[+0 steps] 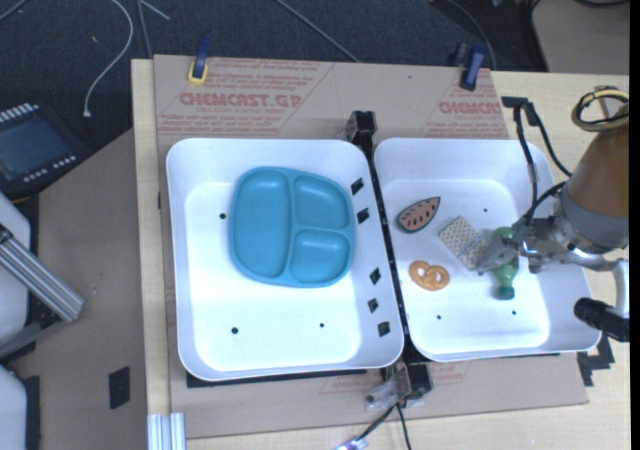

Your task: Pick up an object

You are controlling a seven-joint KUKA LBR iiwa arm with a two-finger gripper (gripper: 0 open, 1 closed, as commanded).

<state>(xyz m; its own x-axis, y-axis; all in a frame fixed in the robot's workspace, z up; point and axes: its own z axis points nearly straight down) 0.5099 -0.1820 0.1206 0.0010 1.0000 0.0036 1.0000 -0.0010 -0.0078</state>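
The pincer (pixel 500 256) sits low in the right bin (pixel 470 338), whether apart or together I cannot tell. A green object (pixel 506 284) lies just beneath it, pretzel (pixel 430 276) left, bare floor below.
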